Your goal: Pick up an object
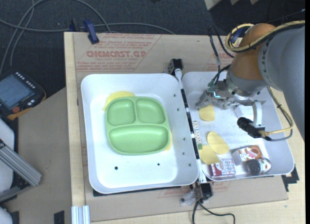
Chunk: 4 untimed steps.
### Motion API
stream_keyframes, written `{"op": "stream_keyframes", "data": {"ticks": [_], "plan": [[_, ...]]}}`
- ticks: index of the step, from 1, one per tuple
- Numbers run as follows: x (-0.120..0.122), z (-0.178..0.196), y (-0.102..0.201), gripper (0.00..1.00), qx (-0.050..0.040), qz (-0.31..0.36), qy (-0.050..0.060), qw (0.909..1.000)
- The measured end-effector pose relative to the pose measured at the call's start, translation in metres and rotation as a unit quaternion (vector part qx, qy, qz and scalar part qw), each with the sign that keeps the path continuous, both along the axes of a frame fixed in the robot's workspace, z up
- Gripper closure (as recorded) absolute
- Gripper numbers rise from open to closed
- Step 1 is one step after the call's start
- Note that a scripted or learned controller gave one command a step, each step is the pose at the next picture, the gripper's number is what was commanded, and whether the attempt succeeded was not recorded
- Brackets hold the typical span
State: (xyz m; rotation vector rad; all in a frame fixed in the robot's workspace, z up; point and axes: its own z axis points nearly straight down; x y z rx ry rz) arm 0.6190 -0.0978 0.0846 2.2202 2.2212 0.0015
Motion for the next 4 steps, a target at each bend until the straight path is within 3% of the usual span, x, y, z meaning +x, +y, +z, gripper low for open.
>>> {"op": "stream_keyframes", "data": {"ticks": [4], "plan": [[0.0045, 0.0000, 0.0039, 0.00, 0.0002, 0.000, 0.000, 1.0000]]}}
